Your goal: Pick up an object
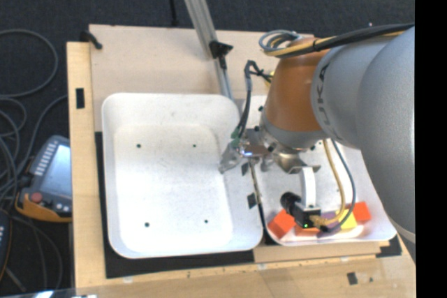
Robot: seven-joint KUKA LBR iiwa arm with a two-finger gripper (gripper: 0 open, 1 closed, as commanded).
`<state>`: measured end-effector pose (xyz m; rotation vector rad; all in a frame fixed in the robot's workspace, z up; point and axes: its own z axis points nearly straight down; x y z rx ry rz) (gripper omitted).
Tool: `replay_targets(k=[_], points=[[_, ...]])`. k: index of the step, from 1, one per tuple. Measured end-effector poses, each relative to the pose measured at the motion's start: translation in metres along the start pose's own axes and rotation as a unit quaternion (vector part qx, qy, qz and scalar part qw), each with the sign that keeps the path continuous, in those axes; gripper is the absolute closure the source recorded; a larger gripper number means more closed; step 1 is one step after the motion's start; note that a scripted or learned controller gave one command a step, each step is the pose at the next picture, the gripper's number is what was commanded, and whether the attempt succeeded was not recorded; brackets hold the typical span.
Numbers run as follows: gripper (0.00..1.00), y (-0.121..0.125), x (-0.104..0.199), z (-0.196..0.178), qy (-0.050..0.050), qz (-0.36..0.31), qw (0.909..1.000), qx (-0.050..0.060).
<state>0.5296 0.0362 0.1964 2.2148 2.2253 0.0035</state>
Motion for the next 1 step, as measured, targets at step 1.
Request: replay_targets(k=[1], points=[[0.0,-0.0029,-0.0844,-0.042,-0.002,0.006,1.0,-0.001]])
